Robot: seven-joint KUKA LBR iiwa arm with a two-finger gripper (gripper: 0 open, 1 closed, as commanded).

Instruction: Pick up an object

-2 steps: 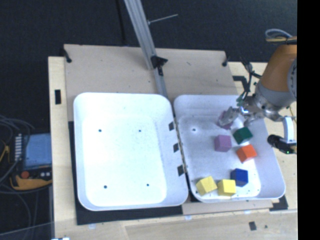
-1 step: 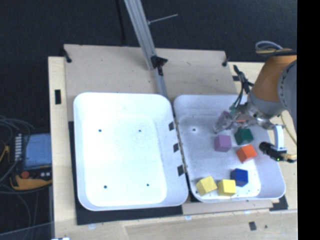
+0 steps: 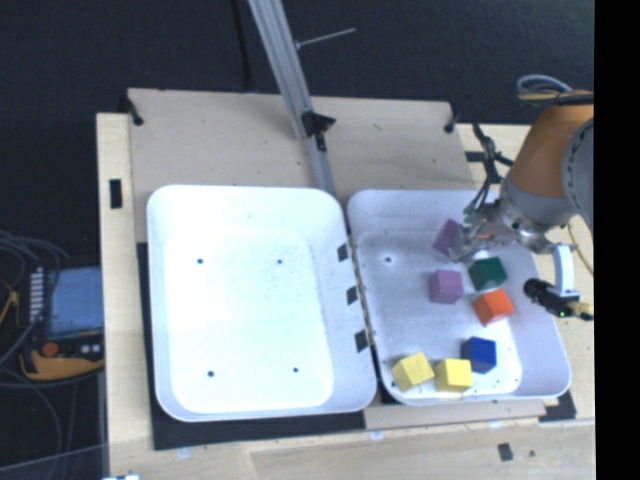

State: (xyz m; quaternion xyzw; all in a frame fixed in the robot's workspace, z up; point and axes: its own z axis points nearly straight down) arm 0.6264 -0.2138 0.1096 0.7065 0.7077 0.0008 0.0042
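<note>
The gripper (image 3: 468,240) is low over the right bin (image 3: 400,268), at a tilted purple block (image 3: 447,236) that seems to touch it; whether its fingers are parted or clenched I cannot tell. Nearby lie another purple block (image 3: 445,286), a green block (image 3: 488,271) and an orange block (image 3: 492,306).

I count two purple blocks (image 3: 446,286) and two yellow blocks (image 3: 412,371). One green block (image 3: 488,272), one orange block (image 3: 492,306) and one blue block (image 3: 480,353) lie in two white bins (image 3: 250,208).
</note>
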